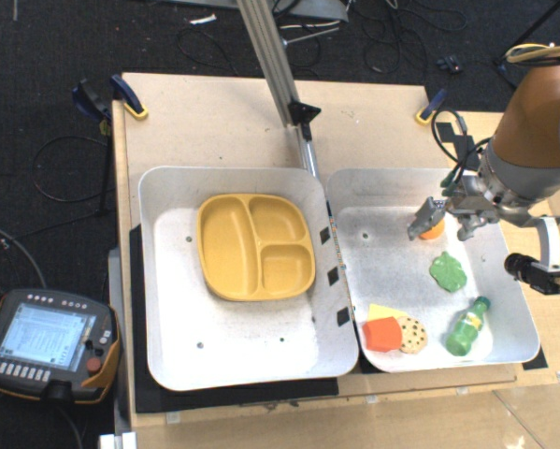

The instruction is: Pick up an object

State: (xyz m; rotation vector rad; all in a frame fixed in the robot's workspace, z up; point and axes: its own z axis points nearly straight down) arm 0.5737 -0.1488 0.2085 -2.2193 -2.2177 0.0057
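Note:
The right bin (pixel 373 241) holds several small items. A small orange piece (pixel 433 233) lies near its back, partly under the left finger (pixel 423 223) of my gripper (pixel 446 226). The gripper hangs low over the bin with its fingers spread and nothing between them. In front of it lies a green leafy lump (pixel 447 272). Further forward a green bottle (pixel 467 326) lies on its side. A red block (pixel 383 335), a yellow wedge (pixel 385 311) and a speckled cookie (pixel 412 335) sit together at the bin's front left.
The left bin (pixel 167 279) carries a yellow divided plate (pixel 257 246). A metal pole (pixel 272 50) slants up from the seam between the bins. A teach pendant (pixel 46 344) lies off the bench at lower left.

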